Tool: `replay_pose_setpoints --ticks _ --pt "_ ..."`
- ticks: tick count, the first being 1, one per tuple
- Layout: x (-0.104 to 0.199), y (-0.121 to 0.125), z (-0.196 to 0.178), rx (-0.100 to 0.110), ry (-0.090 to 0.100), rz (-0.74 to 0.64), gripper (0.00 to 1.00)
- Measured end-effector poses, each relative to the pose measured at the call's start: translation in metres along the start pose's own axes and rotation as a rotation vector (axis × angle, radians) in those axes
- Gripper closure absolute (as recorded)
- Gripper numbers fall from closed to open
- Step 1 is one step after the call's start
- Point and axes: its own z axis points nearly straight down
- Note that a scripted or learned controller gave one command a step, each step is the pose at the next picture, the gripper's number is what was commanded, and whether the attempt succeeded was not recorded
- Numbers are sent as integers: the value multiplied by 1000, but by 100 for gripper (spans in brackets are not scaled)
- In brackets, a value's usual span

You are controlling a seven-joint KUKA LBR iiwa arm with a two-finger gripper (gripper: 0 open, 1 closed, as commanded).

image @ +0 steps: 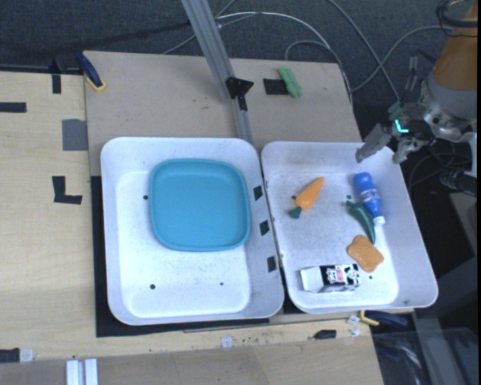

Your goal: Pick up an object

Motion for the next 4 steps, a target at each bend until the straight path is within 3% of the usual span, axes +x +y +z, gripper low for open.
replay_pose_setpoints --ticks 1,3,4 --pt "0 0 0 0 0 0 0" --pt "-7 -6 113 5 1 0 0" --pt "-7 -3 128 -7 -1 -1 0"
